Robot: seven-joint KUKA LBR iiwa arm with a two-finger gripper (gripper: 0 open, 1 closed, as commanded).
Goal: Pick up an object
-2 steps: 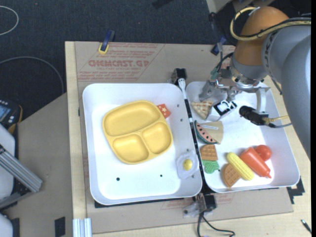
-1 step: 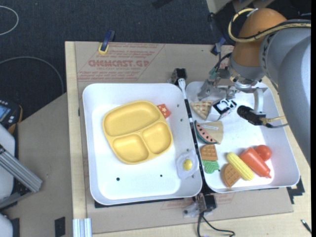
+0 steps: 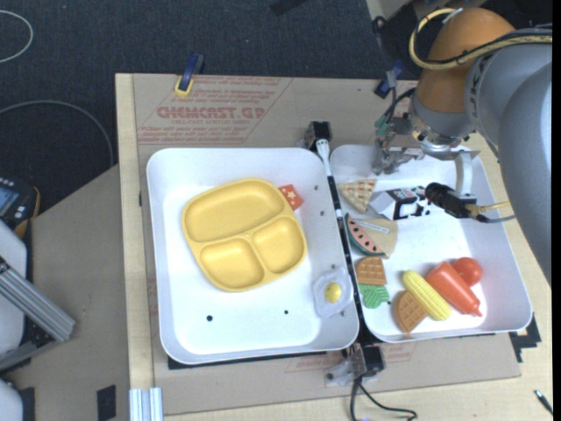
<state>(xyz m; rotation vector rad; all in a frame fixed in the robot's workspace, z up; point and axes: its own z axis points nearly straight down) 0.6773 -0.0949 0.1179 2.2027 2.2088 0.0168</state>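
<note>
My gripper (image 3: 389,158) hangs over the far end of the right bin (image 3: 507,254), just above and right of a pizza slice (image 3: 358,192). A small black and white piece (image 3: 407,203) lies a little nearer than the gripper. Further toward the front of this bin are a watermelon slice (image 3: 365,235), a square waffle (image 3: 371,271), a green piece (image 3: 375,295), a round biscuit (image 3: 408,310), a corn cob (image 3: 426,295) and a red pepper (image 3: 459,284). Nothing shows as held by the gripper.
The left bin (image 3: 171,235) holds a yellow divided plate (image 3: 244,233), a small orange-red block (image 3: 291,197) at the plate's far right corner, and a fried egg (image 3: 330,292) near the divider. The grey arm (image 3: 517,103) with its orange band (image 3: 463,35) covers the far right.
</note>
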